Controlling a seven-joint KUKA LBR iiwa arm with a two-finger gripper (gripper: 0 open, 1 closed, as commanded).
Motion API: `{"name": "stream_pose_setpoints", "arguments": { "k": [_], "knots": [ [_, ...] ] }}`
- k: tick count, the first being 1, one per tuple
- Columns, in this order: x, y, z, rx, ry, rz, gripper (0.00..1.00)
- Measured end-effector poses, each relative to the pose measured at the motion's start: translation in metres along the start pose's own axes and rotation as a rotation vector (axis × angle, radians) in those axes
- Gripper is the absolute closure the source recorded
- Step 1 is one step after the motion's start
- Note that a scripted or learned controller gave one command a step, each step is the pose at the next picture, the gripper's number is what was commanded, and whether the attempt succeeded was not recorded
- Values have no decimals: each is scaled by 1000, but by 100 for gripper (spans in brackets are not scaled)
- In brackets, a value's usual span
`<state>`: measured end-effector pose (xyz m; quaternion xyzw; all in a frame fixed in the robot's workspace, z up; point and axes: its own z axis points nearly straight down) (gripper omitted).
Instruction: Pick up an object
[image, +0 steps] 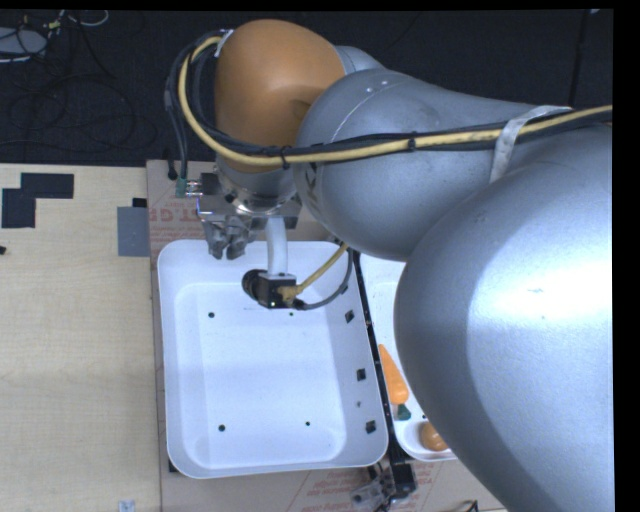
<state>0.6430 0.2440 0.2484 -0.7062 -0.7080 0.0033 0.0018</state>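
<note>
The gripper (232, 243) is seen above the far rim of the left bin (175, 400), close to that bin's far left corner. Whether it is open or closed cannot be told, and nothing can be made out in its grasp. Just to the right of the gripper, a pale vertical piece (279, 248) is carried down over the left bin's far wall. It is ended by a small black part (264, 289), into which a yellow cable (322, 272) is led. The orange band (265, 85) of the arm is seen beyond the left bin's far edge. The grey arm body (520, 300) is spread across the space to the right of the left bin.

2 candidate objects are found outside the left bin, past its right wall, in the right bin (415, 450). An orange elongated object (392, 374) is laid along the shared wall, with a small green bit (403, 410) at its near end. A rounded yellow-orange object (432, 437) is placed just nearer, partly covered by the arm. Both are well apart from the gripper. 3 black clips (361, 375) are seen along the left bin's right wall.
</note>
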Motion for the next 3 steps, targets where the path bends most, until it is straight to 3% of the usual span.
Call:
{"name": "stream_pose_setpoints", "arguments": {
  "k": [1,2,3],
  "knots": [
    [-2,1,-42,-8,3,1,100],
    [-82,-46,50,7,-4,8,100],
    [-25,-24,65,-4,2,-2,100]
  ]
}}
